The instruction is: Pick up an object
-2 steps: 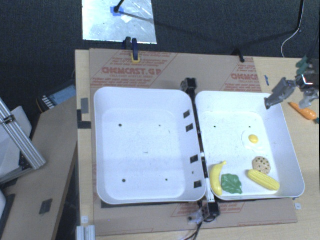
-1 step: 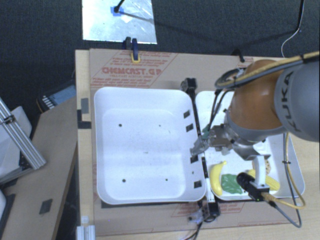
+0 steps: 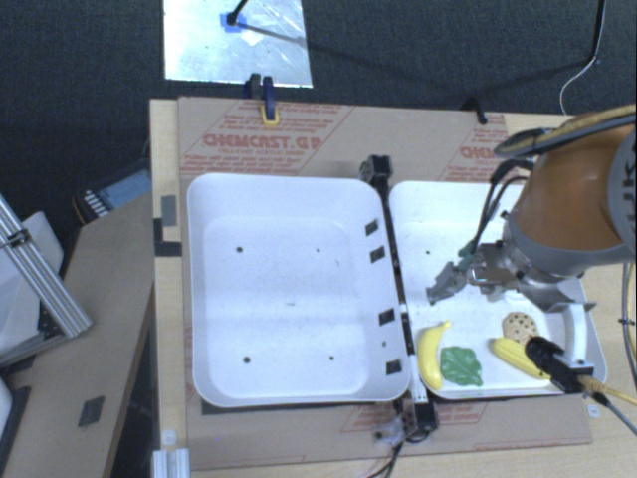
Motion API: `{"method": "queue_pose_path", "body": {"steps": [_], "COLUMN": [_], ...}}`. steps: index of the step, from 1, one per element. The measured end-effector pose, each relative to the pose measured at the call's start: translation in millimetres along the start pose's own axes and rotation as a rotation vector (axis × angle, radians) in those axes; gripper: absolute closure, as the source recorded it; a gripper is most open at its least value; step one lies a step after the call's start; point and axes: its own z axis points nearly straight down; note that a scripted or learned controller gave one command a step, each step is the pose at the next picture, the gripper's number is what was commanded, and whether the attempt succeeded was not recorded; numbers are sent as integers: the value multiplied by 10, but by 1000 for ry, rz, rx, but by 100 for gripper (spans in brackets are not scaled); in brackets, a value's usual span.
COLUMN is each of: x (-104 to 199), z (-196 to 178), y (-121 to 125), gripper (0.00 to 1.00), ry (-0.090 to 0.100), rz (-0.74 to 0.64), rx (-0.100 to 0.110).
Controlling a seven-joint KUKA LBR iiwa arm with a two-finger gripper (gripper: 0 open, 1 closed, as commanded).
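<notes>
My gripper (image 3: 448,282) hangs over the right bin (image 3: 428,217), finger state indiscernible; nearest target, the banana (image 3: 431,355), lies just below toward the bin's near wall, long axis running away from me, green piece (image 3: 461,365) beside.

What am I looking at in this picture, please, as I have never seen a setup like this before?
This is a single camera fixed above a workbench, looking down at a slant. The grey and orange shape on the right is a robot arm reaching in; its gripper hangs over the right bin, one of two shallow white bins side by side. The left bin sits beside it. In the right bin, near its front edge, lie a yellow banana, a green piece, a round cookie and a second yellow item partly behind a black part of the arm. I cannot see anything held, and the view does not settle how the gripper is set.
</notes>
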Motion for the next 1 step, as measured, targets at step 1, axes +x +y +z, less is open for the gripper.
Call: {"method": "queue_pose_path", "body": {"steps": [1], "x": [308], "z": [-888], "y": [16], "gripper": [0], "ry": [3], "rz": [-13], "rx": [-10]}}
